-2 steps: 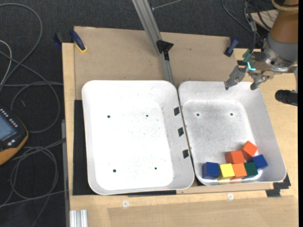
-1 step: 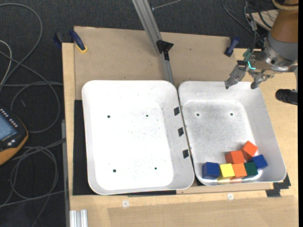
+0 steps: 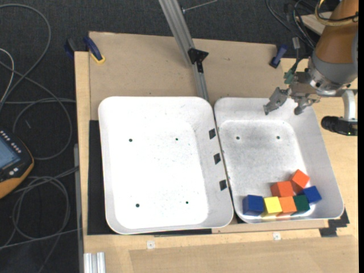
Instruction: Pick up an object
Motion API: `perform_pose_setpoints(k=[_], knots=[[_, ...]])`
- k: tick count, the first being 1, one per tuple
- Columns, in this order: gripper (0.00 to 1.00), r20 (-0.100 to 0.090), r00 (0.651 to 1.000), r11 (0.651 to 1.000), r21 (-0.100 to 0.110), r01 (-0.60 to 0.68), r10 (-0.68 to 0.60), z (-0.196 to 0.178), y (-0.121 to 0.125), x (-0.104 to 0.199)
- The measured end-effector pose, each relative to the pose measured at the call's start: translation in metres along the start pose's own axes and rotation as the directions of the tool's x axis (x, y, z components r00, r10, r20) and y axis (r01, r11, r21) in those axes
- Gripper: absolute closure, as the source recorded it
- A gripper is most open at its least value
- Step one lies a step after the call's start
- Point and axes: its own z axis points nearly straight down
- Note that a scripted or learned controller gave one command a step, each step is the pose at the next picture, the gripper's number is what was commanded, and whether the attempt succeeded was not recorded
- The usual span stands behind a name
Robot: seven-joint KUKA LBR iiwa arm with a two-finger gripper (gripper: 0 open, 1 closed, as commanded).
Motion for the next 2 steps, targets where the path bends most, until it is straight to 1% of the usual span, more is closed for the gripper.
perform_pose_setpoints(k=[2], knots=[[0.00, 0.000, 1.000, 1.000, 0.000, 0.001, -0.001, 0.086, 0.001, 0.007]])
